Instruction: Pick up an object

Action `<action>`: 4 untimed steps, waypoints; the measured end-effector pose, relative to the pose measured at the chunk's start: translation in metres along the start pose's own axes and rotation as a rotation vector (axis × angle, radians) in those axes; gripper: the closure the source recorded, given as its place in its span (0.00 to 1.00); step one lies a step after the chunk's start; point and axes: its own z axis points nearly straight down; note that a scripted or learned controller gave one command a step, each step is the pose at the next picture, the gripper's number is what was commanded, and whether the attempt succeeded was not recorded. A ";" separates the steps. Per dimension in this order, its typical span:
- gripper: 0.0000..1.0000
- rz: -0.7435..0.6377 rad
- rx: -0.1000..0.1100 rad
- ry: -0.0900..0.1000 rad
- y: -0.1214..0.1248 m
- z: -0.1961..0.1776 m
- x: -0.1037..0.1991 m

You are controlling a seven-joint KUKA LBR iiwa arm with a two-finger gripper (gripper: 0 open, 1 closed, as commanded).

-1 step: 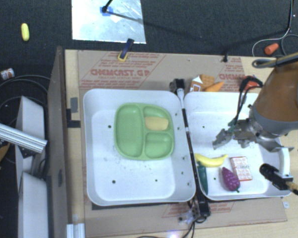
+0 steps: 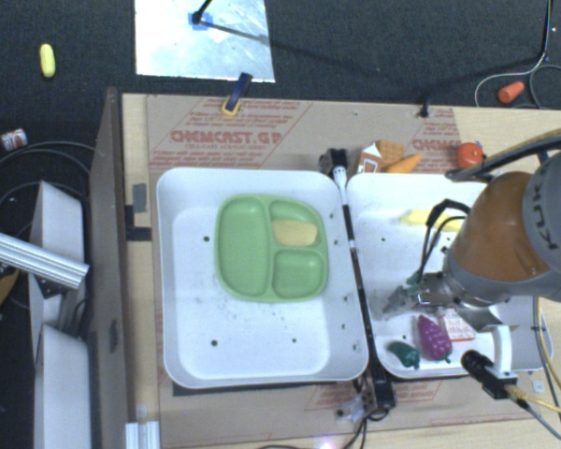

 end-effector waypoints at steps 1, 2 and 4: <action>0.00 0.003 -0.016 -0.008 -0.001 -0.070 -0.057; 0.00 0.002 -0.012 -0.007 0.036 -0.045 -0.116; 1.00 -0.005 -0.015 -0.004 0.083 -0.006 -0.113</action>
